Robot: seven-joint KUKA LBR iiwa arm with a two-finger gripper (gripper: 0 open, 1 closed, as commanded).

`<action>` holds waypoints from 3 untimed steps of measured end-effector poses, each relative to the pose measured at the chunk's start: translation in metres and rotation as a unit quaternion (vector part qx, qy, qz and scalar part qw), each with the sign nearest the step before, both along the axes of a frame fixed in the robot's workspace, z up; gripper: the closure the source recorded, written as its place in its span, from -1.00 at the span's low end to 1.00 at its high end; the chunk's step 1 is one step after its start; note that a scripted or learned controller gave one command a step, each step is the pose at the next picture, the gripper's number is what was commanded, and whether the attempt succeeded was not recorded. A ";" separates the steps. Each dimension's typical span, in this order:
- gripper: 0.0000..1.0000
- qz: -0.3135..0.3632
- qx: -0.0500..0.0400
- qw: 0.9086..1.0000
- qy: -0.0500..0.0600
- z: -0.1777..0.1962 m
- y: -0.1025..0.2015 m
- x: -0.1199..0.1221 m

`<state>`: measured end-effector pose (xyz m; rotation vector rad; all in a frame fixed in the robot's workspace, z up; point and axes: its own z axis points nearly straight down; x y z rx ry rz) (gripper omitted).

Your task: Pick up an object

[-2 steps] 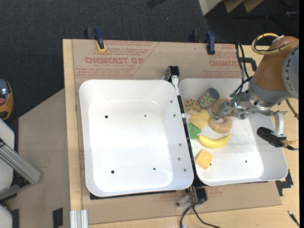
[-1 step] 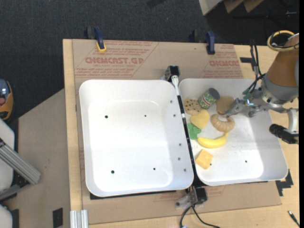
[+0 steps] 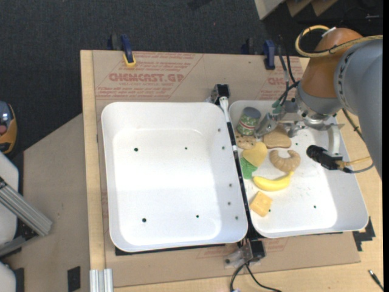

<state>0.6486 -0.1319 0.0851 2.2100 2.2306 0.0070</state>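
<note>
The gripper [image 3: 281, 121] hangs low at the 12 o'clock end of the right bin [image 3: 340, 215], over the bread [image 3: 277, 140], seemingly lined up for a grab. Whether its fingers are open or shut I cannot tell, and nothing shows held. The can [image 3: 248, 121] stands at its 9 o'clock; croissant [image 3: 285, 160], banana [image 3: 271, 183] and cheese [image 3: 261, 204] trail toward 6, crowding the bin's left wall.
</note>
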 end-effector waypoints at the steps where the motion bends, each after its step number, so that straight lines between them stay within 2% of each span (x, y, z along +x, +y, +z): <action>1: -1.00 -0.006 -0.001 1.000 0.003 0.000 -0.024 -0.022; 2: -1.00 -0.004 -0.003 1.000 -0.001 0.001 -0.055 0.019; 3: -1.00 -0.006 -0.004 1.000 -0.003 0.067 -0.089 0.019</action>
